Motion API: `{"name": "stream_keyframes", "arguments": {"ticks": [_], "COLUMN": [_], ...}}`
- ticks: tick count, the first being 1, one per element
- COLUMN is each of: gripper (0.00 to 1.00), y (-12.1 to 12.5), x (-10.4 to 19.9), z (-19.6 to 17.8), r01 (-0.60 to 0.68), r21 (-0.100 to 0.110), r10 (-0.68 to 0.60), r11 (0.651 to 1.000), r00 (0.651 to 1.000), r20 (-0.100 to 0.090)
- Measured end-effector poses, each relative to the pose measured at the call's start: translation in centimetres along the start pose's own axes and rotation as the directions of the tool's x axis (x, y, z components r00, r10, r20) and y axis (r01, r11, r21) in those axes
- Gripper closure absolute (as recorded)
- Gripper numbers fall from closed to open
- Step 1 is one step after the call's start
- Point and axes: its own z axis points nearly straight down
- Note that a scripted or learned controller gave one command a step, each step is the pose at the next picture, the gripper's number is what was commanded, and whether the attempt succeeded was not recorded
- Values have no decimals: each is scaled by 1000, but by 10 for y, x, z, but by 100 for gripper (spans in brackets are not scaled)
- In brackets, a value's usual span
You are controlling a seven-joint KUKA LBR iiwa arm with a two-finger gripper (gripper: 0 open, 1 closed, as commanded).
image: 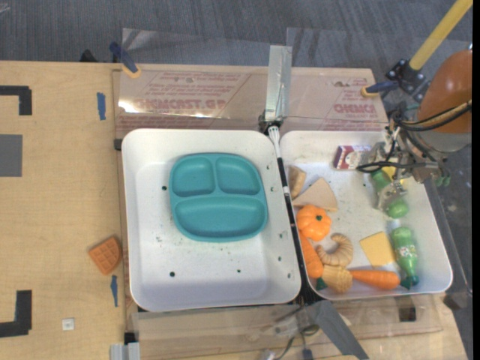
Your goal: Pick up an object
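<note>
My gripper (392, 190) hangs low over the far right part of the right bin (442, 276), under a tangle of cables and the orange wrist band. It is right above small green toy pieces (397, 209), and whether it touches them cannot be told. Elsewhere in this bin lie an orange pumpkin (314, 222), a carrot (373, 279), a yellow cheese block (376, 249), a green bottle (405, 250), a croissant (337, 250), a tan wedge (319, 194) and a small purple-and-white packet (349, 156).
The left bin (142, 276) holds a teal divided plate (217, 196). A waffle toy (106, 254) lies on the bench left of the bins. A clear plastic sheet and a metal divider (278, 81) stand behind the bins.
</note>
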Motion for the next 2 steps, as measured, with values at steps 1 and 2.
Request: {"name": "stream_keyframes", "arguments": {"ticks": [1, 2], "gripper": [100, 0], "y": [0, 1], "x": [-4, -4], "z": [-15, -14], "r01": [2, 2], "r21": [6, 5], "r10": [-2, -2], "r11": [1000, 1000], "r00": [1000, 1000], "r20": [14, 13]}}
